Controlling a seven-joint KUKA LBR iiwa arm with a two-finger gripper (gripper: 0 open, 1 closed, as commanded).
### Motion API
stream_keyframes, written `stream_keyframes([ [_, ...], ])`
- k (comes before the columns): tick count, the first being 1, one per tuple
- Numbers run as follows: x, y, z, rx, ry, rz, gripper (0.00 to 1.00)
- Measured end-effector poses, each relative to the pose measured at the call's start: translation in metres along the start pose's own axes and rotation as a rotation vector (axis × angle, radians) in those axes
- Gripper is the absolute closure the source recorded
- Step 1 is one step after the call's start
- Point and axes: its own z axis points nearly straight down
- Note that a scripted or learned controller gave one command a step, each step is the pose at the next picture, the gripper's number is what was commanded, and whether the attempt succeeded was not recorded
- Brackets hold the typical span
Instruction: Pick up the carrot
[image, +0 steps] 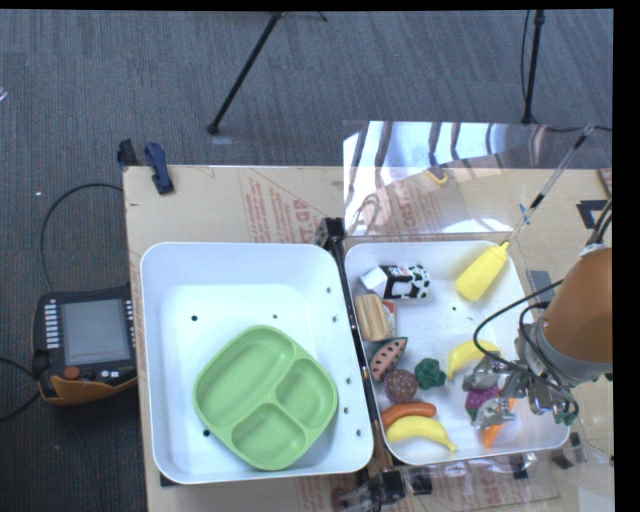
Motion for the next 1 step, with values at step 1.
stream_keyframes([
  [1,-0.0022,-0.0057,0.0094,-0.002,0.000,-0.097,1.00],
])
